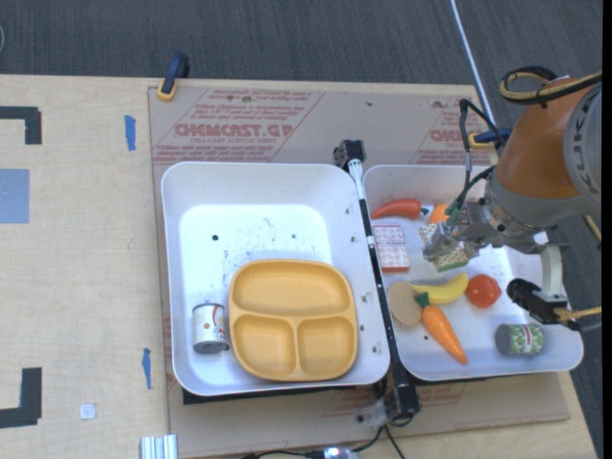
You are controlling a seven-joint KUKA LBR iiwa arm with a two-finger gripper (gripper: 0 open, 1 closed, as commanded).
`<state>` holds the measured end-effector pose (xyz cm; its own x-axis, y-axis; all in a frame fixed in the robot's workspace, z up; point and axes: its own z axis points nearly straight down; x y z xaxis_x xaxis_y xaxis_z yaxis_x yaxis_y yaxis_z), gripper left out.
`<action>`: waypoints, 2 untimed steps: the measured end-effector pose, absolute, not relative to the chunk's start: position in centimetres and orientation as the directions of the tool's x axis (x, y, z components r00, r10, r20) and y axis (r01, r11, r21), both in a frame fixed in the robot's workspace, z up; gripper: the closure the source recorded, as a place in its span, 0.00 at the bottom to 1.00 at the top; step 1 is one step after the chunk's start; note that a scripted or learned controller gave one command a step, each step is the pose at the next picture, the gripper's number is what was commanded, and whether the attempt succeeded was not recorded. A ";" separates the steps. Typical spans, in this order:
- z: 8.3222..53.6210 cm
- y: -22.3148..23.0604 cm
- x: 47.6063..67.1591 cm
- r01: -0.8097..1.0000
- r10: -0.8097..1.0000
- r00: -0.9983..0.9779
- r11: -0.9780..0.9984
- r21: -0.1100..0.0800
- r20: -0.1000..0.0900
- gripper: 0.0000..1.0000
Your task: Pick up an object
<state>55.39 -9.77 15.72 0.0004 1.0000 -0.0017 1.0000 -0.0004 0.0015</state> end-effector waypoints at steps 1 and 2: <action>18.5 -2.2 57.7 1.000 1.000 -0.001 0.001 0.001 0.000 1.00; 19.5 -2.2 57.8 1.000 1.000 -0.003 0.003 0.003 -0.001 1.00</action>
